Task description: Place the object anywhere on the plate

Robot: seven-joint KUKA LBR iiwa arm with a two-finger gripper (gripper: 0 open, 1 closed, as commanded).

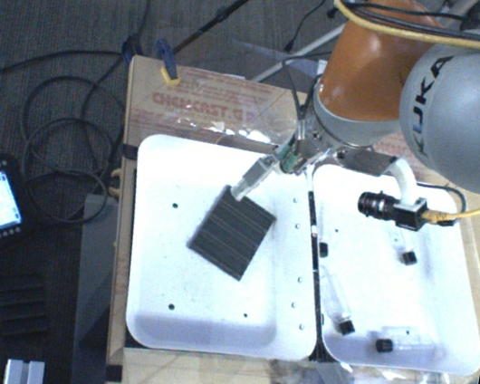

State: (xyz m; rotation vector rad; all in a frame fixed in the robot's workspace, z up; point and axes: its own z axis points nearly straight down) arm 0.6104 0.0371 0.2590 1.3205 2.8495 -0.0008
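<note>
The claw (249,183) is seen over the upper part of the left bin (141,307), reaching down at a slant from the grey and orange arm (382,64). Its tip is at, or just above, the upper corner of a dark ribbed plate (233,232), which lies flat and turned at an angle directly below and slightly left of the claw. Whether the tip touches the plate cannot be told. How far the claw is open also cannot be told, because its end is small and pale against the white bin; nothing is clearly seen between its parts.

No separate object is made out on the plate, so the placing is judged as not yet confirmed. If an object is carried, it is too small to be seen. Well to the right of the claw, a few small dark pieces (409,257) lie in the right bin (458,363). A release over the plate is probably what is left.
</note>
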